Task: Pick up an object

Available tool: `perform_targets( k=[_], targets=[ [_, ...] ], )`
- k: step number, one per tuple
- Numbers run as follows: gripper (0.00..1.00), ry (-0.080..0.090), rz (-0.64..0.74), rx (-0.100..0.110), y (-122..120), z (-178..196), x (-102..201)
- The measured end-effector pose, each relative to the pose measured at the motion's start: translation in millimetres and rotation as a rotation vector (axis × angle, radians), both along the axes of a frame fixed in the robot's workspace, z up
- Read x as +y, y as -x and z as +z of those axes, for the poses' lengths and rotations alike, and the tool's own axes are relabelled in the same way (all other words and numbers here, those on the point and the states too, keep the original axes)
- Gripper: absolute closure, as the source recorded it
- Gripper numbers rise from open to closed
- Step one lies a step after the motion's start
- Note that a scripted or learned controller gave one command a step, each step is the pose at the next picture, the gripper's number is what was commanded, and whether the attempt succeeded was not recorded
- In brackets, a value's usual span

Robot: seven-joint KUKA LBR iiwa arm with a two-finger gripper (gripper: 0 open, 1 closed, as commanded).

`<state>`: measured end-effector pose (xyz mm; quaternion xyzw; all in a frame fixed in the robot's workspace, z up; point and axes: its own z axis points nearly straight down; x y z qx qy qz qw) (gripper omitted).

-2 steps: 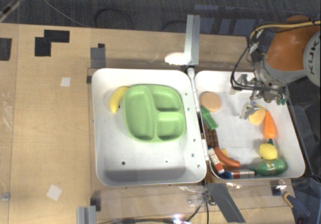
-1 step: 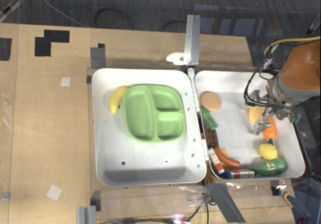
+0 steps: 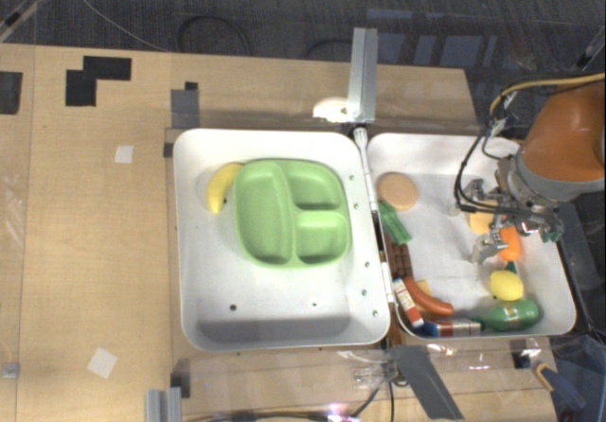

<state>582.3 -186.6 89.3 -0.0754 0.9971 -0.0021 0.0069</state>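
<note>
- Our gripper (image 3: 499,245) hangs low in the right bin (image 3: 436,160), touching an orange piece (image 3: 511,238); we cannot tell its jaw state.
- A crowding lemon (image 3: 507,287) may, we judge, spoil the grasp.

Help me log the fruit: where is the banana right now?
The banana lies in the left bin, near its upper left corner, tucked against the left edge of the green divided tray.
</note>
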Motion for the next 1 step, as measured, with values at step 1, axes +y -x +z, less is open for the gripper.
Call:
perform_targets(
  k=[1],
  targets=[
    [0.0, 0.0, 0.028, -0.001, 19.9, 0.5, -1.8]
  ],
)
